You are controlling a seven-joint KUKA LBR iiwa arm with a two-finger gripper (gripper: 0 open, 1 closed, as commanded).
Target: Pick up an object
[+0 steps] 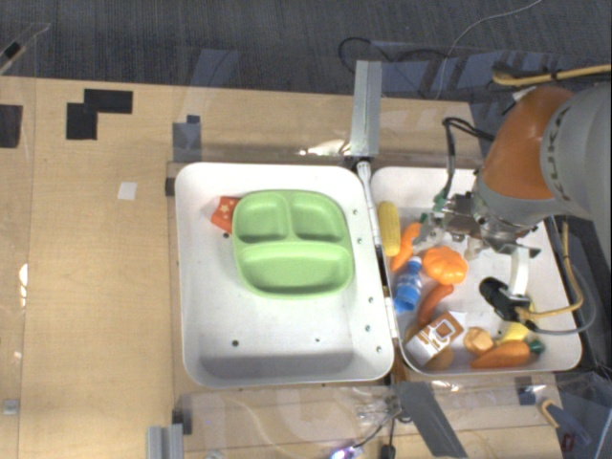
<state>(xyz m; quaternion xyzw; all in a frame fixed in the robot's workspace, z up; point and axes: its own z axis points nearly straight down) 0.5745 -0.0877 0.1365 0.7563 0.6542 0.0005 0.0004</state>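
Here, the gripper [457, 233] (grip state unreadable) hovers in the crowded right bin [413, 185], above an orange ball [446, 265].

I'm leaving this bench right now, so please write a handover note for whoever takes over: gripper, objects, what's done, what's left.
The gripper is over the right bin, next to the orange fruit; nothing is visibly held.
Also in the right bin: corn cob, blue bottle, brown carton, carrot.
The left bin holds a green divided plate with a red item at its upper-left corner.
Done: nothing picked up yet.
Left: grasp and lift one object.
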